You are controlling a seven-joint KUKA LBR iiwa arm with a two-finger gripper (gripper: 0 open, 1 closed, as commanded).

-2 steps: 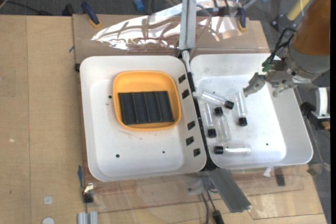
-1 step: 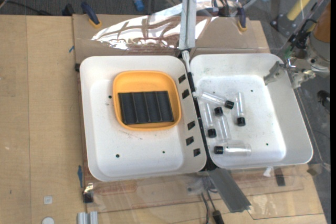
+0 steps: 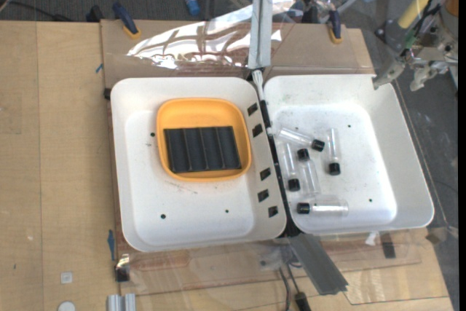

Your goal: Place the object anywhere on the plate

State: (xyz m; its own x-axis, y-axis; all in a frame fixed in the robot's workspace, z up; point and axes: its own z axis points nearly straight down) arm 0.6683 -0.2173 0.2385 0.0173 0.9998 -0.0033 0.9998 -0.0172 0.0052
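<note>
**Vials wait in the right bin**

You'll find the vials (image 3: 309,164) loose in the right bin (image 3: 378,127), well apart from the plate (image 3: 204,111) in the left bin (image 3: 138,156). They look light, slick, and prone to roll; take one across its middle.

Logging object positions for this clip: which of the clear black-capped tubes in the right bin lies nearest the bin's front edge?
The tube lying crosswise, its black cap pointing left toward the divider. It sits apart from the others, which cluster farther back in the right bin.

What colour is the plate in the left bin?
Orange-yellow plate, with a black ribbed insert; camera view.
</note>
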